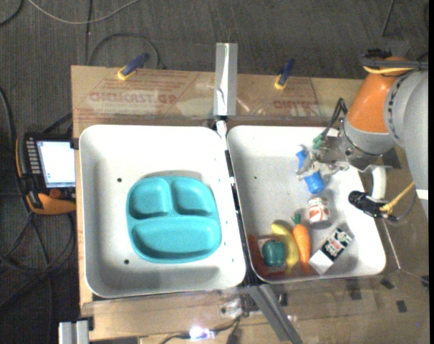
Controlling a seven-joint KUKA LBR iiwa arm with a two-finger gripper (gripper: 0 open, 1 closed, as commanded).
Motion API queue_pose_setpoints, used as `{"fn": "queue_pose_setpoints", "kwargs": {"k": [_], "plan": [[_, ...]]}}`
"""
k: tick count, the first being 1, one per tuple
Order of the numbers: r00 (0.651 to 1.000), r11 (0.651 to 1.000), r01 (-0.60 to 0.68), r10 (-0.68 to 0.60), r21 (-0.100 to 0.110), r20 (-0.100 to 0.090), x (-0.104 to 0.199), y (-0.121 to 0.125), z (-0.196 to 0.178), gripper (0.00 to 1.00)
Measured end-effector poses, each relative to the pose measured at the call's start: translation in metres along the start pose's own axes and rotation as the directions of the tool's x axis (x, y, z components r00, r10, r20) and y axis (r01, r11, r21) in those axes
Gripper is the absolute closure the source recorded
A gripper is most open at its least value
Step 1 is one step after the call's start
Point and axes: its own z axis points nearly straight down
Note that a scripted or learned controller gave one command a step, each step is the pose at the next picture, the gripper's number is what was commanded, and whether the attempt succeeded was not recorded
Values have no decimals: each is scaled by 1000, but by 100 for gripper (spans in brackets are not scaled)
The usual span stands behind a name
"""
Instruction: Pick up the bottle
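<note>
White plastic with a red band: the small bottle (317,211) stood upright near the middle of the right bin (260,156), just up-view of the carrot (301,243) and banana (285,238), with the black-and-white carton (334,244) a little to its lower right. It appeared squat and rounded, with a narrower top, likely light and easily toppled; finer detail was too small to make out. Gripper (316,165): poised up-view of the bottle, over or against a small blue object (314,183) lying between the two; whether it was open or closed could not be told, nor whether it touched the blue object. Risks, as judged: a descent from this position would likely meet the blue object rather than the bottle, so the wrong item could be taken; a closing slightly off centre could tip the bottle or squeeze it out sideways toward the carrot; crowding by the neighbouring toys left little room on that side.
</note>
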Motion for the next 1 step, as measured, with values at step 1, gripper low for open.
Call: {"fn": "queue_pose_setpoints", "kwargs": {"k": [1], "plan": [[976,976,-217,217,-4,6,35,2,-117,100]]}}
